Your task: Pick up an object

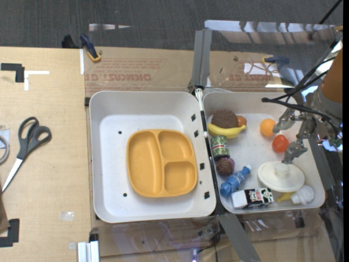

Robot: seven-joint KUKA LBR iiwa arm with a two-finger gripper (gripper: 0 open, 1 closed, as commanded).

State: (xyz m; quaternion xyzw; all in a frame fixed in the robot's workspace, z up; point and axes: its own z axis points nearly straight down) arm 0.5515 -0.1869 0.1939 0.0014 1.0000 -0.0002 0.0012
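I see the gripper (289, 141) over the right bin (318, 201), its fingers apart and holding nothing — just above the white disc (280, 176). A red ball (280, 143) and an orange (267, 127) sit close beside it.

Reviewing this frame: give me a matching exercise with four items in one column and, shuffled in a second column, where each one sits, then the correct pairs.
Items:
1. yellow divided tray
2. scissors
3. banana
4. blue bottle

Places:
A. on the wooden bench, left of both bins
B. right bin, near its front left corner
C. in the middle of the left bin
D. right bin, near its back left, against a brown round object

Pairs: 1-C, 2-A, 3-D, 4-B
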